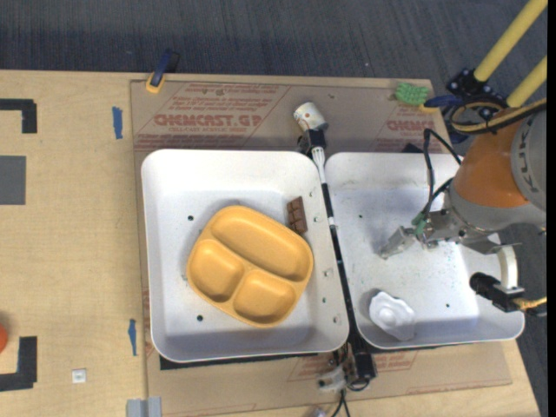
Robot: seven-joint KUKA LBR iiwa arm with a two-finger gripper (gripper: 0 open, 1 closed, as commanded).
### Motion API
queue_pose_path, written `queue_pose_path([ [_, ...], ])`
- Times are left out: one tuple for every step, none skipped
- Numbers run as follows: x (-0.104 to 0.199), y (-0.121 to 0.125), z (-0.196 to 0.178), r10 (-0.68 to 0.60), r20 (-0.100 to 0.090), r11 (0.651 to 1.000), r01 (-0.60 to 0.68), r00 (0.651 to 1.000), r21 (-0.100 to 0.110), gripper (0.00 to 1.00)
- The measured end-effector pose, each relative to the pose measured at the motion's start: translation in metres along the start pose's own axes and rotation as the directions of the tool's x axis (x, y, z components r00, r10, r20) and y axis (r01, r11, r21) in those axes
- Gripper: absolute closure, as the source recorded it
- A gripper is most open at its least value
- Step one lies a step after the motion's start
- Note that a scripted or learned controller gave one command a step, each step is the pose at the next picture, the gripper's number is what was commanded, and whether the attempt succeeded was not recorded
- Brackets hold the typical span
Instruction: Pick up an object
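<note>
Tabletop (69, 259) carries two white bins side by side. Left bin (169, 233): yellow divided tray (250, 263) at centre, small brown block (296, 215) touching its far-right edge. Right bin (452, 320): gripper (395, 243) low over middle, fingers apparently parted, gripping nothing. Small white object (391, 312) nearer, apart from fingers.

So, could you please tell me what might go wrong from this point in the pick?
1. The end effector hangs over bare floor of the right bin, apart from the white object, so closing here would likely grab nothing.
2. The yellow divided tray in the left bin looks wide and may not fit a two-finger grasp.
</note>
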State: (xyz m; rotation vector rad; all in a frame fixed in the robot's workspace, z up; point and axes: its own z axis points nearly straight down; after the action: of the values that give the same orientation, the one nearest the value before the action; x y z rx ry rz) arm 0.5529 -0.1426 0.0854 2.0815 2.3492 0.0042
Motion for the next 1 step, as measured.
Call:
queue_pose_path([
  [-0.0308, 0.0088, -0.0029, 0.519, 0.002, 0.855, -0.519, 0.855, 0.003, 0.00],
])
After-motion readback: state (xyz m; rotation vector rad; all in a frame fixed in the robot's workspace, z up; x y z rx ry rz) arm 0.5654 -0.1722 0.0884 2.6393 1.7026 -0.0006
